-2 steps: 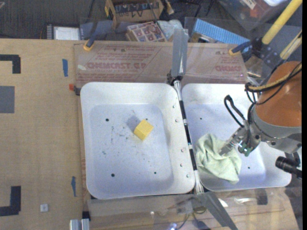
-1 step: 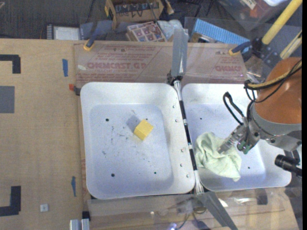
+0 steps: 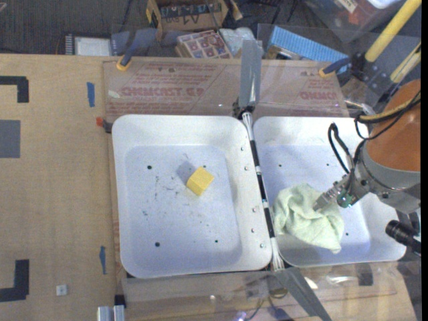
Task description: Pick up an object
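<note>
- Camera view: the tool [image 3: 330, 201] sits in the lower right of the frame, down inside the right bin [image 3: 294, 134], with its tip touching the upper right edge of a crumpled pale green cloth [image 3: 309, 217].
- How far the tool is open cannot be told; the tip is small and blurred against the cloth, and no grip on the cloth is visible.
- The cloth lies in the lower left part of the right bin, near the divider between the bins.
- A yellow block [image 3: 200, 180] rests alone near the middle of the left bin [image 3: 134, 139], well apart from the tool.
- The upper half of the right bin is bare white floor.
- The brown table [image 3: 47, 179] spreads to the left.
</note>
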